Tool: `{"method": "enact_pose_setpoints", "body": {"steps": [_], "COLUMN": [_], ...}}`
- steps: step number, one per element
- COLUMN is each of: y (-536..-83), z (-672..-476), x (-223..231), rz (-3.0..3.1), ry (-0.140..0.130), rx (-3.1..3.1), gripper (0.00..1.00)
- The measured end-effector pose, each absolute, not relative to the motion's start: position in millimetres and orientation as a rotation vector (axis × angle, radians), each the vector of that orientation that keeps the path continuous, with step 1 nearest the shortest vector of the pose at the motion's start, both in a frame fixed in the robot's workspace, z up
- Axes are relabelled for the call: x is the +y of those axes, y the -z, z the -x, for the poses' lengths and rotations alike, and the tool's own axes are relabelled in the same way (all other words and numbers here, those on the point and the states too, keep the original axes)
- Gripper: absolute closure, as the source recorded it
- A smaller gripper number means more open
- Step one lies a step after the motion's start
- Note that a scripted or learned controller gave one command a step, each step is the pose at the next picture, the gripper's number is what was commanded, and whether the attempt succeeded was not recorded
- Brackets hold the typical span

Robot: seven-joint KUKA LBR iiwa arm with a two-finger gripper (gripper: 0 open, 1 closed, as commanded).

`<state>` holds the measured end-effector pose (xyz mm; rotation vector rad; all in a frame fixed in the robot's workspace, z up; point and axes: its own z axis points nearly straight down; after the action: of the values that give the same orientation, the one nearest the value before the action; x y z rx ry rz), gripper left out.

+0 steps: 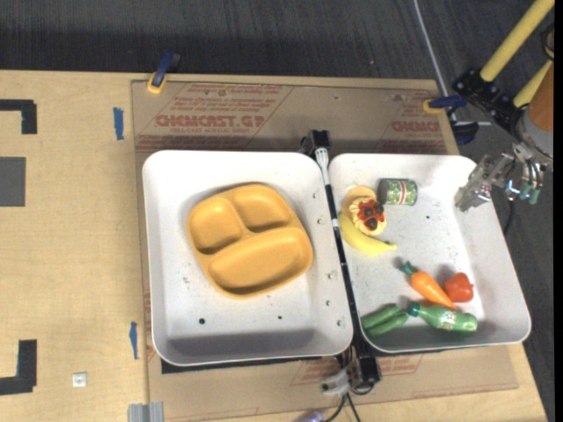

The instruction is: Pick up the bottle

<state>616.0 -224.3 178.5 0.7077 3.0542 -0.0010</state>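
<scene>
Seen from above: green bottle [445, 318] lying on its side at the near edge of the right bin [493, 236], touching green pea pods [385, 318] on its left, just near of a carrot [427, 285] and a red pepper [458, 287]. Gripper [473, 192] over the bin's far right rim, well apart from the bottle; finger state impossible to tell. Yellow divided plate [250, 238] in the left bin [167, 253].

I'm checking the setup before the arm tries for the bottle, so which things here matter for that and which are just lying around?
For the job:
- green bottle, lying at the near edge of the right bin
- gripper, over that bin's far right corner

Just lying about:
- carrot
- red tomato
- banana
- green can
- green pods
- yellow divided plate in the left bin
</scene>
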Motion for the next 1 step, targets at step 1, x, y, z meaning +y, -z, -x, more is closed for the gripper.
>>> {"method": "enact_pose_setpoints", "body": {"steps": [1], "y": [-189.7], "z": [-617.7], "x": [-223.8], "rz": [-0.706], "ry": [0.0], "rx": [3.047], "gripper": [1.0]}}
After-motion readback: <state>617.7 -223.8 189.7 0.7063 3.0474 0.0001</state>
